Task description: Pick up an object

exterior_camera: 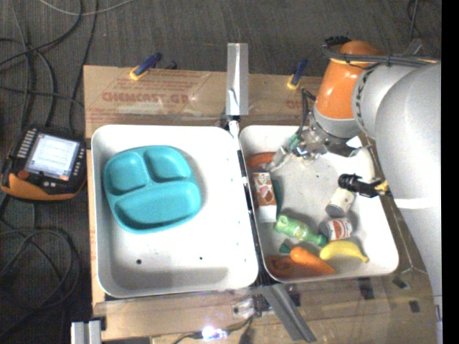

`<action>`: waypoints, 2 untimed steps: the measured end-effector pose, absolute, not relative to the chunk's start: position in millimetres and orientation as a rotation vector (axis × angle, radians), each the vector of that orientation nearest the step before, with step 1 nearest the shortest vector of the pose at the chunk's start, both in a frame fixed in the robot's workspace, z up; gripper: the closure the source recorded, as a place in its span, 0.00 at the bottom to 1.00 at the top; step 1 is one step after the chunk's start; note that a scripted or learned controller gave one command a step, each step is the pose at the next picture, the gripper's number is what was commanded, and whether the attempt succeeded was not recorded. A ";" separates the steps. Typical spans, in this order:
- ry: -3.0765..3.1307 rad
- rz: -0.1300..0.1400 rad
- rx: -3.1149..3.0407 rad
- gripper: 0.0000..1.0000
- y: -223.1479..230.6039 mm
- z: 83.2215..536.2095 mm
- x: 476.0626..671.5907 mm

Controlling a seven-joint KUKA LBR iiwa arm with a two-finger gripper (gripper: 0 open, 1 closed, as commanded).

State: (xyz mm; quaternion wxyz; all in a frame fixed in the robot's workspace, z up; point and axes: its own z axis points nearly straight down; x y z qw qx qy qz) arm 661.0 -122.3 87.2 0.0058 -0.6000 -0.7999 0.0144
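In the right bin (373,192), near its far edge, the gripper (307,146) hangs low.
Whether its jaws are open cannot be told; carrot (310,261) and banana (343,251) lie at the near edge.

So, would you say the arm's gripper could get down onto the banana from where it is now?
Probably yes. The banana lies uncovered near the right bin's front edge, with the carrot and a can close beside it. The gripper hangs over the bin's far end.

End effector (310,143) hangs over right bin (391,260), fingers perhaps empty.
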 end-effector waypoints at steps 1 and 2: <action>-2.316 -0.005 -2.136 0.00 -131.5 89.3 595.7; -2.286 0.013 -2.138 0.00 -157.7 86.0 666.6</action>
